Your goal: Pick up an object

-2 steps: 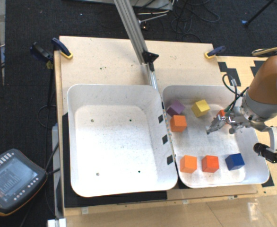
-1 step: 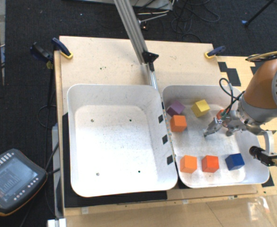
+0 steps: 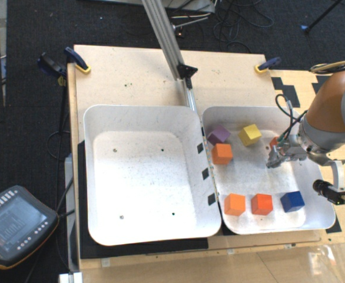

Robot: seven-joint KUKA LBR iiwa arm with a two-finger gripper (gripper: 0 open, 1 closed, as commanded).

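- White plastic forms the two shallow bins on the pale bench [image 3: 137, 75]; the left bin [image 3: 102, 128] sits beside the right bin [image 3: 319, 217], their inner walls meeting near the middle of the view.
- Six small blocks lie in the right bin: a purple block [image 3: 218, 135], a yellow block [image 3: 250, 134], an orange block [image 3: 222, 154] just below the purple one, and along the near side a second orange block [image 3: 235, 204], a red-orange block [image 3: 262, 204] and a blue block [image 3: 292, 201].
- Grey and orange, the arm [image 3: 331, 114] reaches in from the right edge over the right bin.
- Its gripper [image 3: 274, 156] hangs low over the bin's middle right part, pointing down and toward the left.
- How far the gripper is open cannot be told at this size, and no block can be made out in it; a small red spot shows just beside its tip, too small to identify.
- Nearest to the gripper is the yellow block, up and to the left of it and apart from it.
- Below the gripper, the red-orange and blue blocks lie toward the near wall, well apart from it.
- Farther left, the purple block and both orange blocks lie close to the bin's left wall.
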